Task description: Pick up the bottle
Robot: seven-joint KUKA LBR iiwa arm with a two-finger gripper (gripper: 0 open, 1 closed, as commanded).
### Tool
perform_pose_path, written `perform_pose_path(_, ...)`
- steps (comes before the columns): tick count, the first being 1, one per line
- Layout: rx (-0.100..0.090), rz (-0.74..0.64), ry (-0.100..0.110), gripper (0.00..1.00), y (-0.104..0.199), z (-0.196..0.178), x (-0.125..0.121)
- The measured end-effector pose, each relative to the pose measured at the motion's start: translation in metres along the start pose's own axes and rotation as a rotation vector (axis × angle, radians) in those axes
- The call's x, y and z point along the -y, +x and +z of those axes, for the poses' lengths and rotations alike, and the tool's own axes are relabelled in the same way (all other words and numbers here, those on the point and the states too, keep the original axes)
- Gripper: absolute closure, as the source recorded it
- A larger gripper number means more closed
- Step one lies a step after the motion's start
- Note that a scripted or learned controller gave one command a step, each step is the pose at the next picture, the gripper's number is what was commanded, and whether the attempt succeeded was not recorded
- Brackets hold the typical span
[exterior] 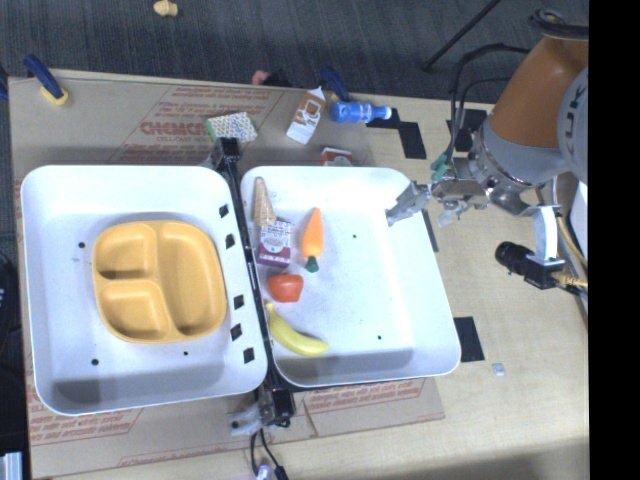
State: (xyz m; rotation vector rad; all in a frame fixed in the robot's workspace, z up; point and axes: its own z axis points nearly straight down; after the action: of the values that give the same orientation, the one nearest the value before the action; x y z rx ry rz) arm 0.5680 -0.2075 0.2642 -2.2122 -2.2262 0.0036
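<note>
The blue bottle point(358, 113) lies on its side on the bench just beyond the far rim of the right bin point(400, 268), untouched, while the gripper point(408, 206), fingers apart and holding nothing, hovers over that bin's right rim, so the whole pick remains.

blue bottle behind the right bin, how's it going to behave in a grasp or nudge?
The blue bottle lies on its side on the cardboard, so it looks apt to roll if nudged across its axis. It seems small and smooth-bodied, probably light and somewhat slippery. The end effector sits over the right bin, well short of it.
</note>
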Motion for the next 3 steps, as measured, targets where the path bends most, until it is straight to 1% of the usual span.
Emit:
perform_pose_path(1, -0.001, -0.006, 0.002, 1.0, 0.001, -0.01, 0.0)
perform_pose_path(2, 0.0, 0.037, 0.0, 1.0, -0.003, -0.001, 0.092)
perform_pose_path(3, -0.002, 0.173, 0.001, 1.0, 0.002, 0.097, 0.092)
